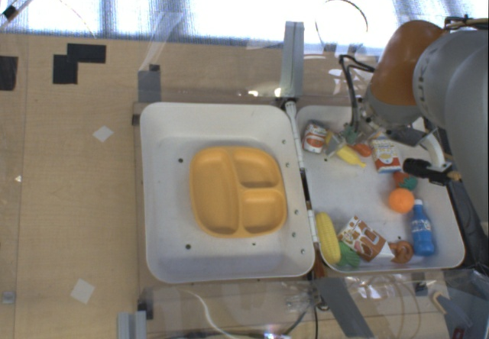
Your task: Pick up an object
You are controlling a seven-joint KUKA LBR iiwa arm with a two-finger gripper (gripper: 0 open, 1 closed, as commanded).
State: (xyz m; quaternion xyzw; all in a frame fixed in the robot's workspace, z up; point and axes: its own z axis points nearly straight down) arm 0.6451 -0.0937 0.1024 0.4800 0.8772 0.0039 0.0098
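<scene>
- Here, your gripper (353,133) hangs above the small yellow plastic banana (350,155); its state can't be told.
- Likely light, stiff, slick: pinch its middle.

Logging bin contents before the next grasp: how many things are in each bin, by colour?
Left bin, yellow sectioned plastic tray: 1
Right bin:
Yellow, corn cob, small banana: 2
Orange ball: 1
Blue bottle: 1
Printed white packets: 3
Total clearly identifiable: 8
</scene>
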